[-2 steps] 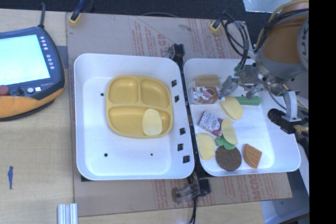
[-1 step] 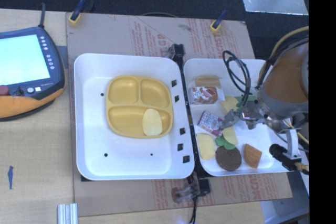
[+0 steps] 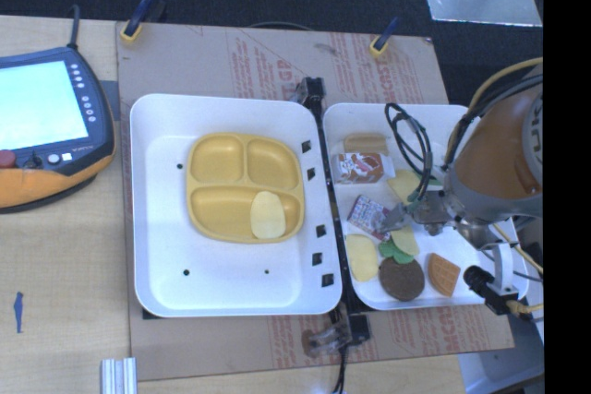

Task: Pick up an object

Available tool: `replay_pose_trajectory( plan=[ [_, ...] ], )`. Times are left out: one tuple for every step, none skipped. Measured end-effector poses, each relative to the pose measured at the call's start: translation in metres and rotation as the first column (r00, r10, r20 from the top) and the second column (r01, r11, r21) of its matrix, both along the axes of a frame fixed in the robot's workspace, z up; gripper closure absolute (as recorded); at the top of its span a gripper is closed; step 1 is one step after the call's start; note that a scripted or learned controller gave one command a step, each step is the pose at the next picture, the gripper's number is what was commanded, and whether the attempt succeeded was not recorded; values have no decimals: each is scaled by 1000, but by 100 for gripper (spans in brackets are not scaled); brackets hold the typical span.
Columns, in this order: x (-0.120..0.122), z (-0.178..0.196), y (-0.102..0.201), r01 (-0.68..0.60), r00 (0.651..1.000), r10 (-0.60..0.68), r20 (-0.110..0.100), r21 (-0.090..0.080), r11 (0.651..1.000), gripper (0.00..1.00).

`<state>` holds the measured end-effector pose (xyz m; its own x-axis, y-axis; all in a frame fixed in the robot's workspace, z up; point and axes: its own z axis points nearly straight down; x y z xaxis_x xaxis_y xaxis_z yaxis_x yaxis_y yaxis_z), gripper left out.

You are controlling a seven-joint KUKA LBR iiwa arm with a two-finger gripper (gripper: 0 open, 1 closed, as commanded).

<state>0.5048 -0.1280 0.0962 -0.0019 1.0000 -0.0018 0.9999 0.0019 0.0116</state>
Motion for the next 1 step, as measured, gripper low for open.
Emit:
replay_pose_trajectory(
  plan=[
    [72, 2, 12, -5, 1000, 5, -5, 0, 1000, 0]
  ],
)
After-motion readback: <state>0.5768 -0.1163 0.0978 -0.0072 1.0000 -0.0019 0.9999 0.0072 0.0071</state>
